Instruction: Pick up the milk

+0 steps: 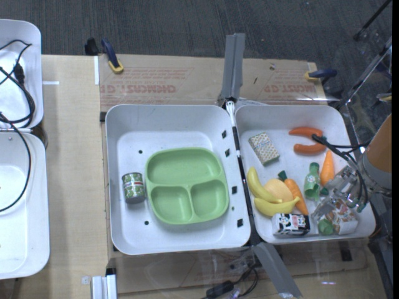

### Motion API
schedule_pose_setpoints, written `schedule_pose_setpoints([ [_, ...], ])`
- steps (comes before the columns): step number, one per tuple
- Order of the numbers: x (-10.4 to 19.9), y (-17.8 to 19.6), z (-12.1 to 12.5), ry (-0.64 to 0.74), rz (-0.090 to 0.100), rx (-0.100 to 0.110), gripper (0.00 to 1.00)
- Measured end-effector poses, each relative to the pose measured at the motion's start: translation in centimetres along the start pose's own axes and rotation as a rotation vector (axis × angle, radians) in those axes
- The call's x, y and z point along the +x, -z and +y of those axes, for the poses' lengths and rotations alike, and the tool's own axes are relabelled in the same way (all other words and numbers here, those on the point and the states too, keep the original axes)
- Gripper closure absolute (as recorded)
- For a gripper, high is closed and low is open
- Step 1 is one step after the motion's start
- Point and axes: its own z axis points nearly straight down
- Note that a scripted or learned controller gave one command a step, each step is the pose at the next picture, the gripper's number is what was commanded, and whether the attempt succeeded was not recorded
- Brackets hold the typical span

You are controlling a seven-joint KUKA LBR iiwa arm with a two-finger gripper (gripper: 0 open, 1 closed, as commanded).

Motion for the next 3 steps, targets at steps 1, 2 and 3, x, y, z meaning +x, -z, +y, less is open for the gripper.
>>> schedule_pose_setpoints([
  [1, -3.1, -0.9, 0.5, 0.048, -0.011, -0.005, 0.0],
  [2, -6.8, -1.0, 3.5, 0.081, -0.011, -0.005, 0.0],
  [3, -1.0, -1.7, -1.3, 0.047, 0.002, 0.0, 0.0],
])
